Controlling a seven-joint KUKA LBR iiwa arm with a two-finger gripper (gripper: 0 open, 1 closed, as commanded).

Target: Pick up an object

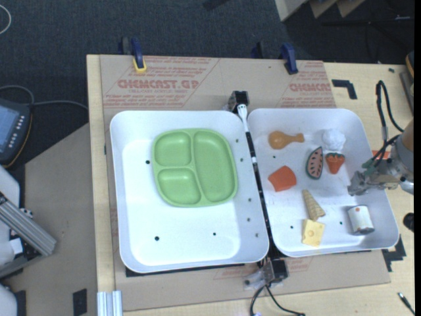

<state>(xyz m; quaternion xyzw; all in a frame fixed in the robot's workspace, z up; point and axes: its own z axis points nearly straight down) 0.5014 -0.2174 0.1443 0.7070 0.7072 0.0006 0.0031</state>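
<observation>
While L bin holds green tray; R bin has 8 toys.

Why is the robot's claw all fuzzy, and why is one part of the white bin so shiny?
In the camera view, the claw at the right bin's edge looks smeared, likely motion blur, while the toys, like the watermelon slice, look fairly sharp. The left bin has a bright washed-out patch below the green tray, glare from overhead light; shadows there are soft.
</observation>
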